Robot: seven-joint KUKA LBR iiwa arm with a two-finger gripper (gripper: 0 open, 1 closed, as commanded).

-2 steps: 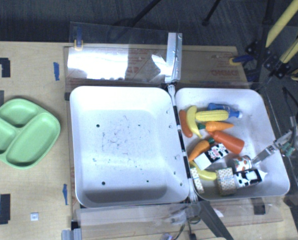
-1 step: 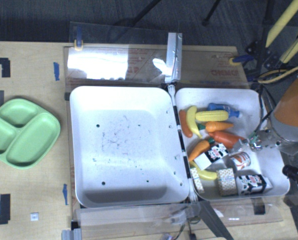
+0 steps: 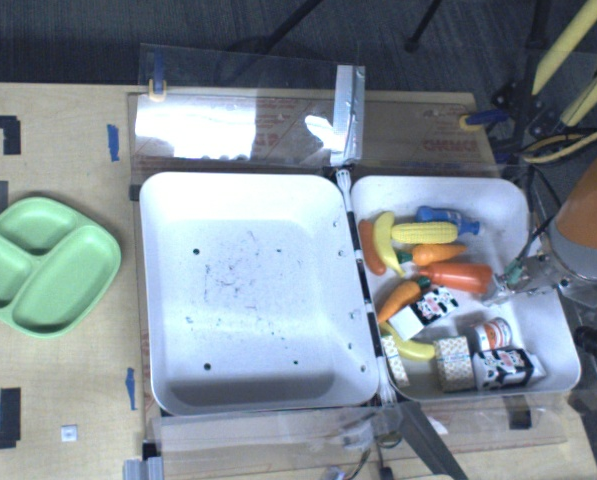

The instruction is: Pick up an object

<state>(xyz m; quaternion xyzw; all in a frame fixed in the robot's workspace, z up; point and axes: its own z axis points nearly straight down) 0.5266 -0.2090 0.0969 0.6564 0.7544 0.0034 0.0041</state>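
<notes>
Across the frame's centre sits the left bin [image 3: 243, 288]; at right, the right bin [image 3: 498, 200] holds toy food: red pepper [image 3: 463, 276], corn cob [image 3: 425, 233], banana [image 3: 382, 238]. At far right the end effector [image 3: 513, 276] nears the pepper; its opening I cannot tell.

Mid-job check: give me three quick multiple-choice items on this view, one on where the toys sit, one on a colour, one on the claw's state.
1. Where do the toys lie?
A. left bin
B. right bin
C. green plate

2. What colour is the divided plate beside the bins?
A. green
B. red
C. blue

3. What is between the claw's tips?
A. the corn cob
B. a banana
C. nothing that shows

Answers: 1 B, the corn cob and the rest lie in the right bin. 2 A, the divided plate is pale green. 3 C, the claw sits by the bin's right wall, with no toy seen between its tips.
</notes>
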